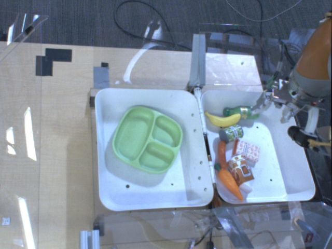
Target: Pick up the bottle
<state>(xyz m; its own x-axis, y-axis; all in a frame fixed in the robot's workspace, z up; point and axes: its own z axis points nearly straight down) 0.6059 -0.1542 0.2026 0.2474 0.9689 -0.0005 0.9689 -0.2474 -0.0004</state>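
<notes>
At the right bin's far edge, the green plastic bottle (239,111) lies lengthwise left-right, touching the two-finger gripper (262,102) on its right; whether that gripper is gripping, I cannot tell.

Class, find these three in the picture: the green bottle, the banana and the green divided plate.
green bottle (237,111), camera view, on its body.
banana (223,120), camera view, on its middle.
green divided plate (134,134), camera view, in its largest compartment.

Green bottle (239,111) on its side (yellow label) at the right bin's far edge, touching the banana.
</notes>
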